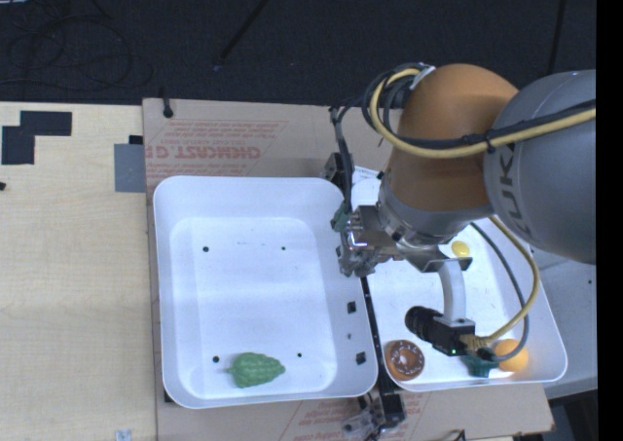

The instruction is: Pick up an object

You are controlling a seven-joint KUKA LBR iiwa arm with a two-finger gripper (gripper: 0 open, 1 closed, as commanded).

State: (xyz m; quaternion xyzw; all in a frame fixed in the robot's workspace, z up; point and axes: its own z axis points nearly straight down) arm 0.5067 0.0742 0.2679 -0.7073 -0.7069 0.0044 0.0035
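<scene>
A pale wooden bench top point(68, 274) with dark rectangular markings point(44, 130) carries a brown printed cardboard sheet point(234, 142), behind which a dark cable-strewn floor point(195, 20) lies dimly lit.

green lump point(257, 369); left bin, front | brown round object point(404, 359); right bin

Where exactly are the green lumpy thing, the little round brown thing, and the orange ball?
green lumpy object point(257, 369): camera view, on its middle, in the left bin.
round brown object point(404, 359): camera view, on its centre, right bin's near edge.
orange ball point(514, 359): camera view, on its visible right part.
</scene>
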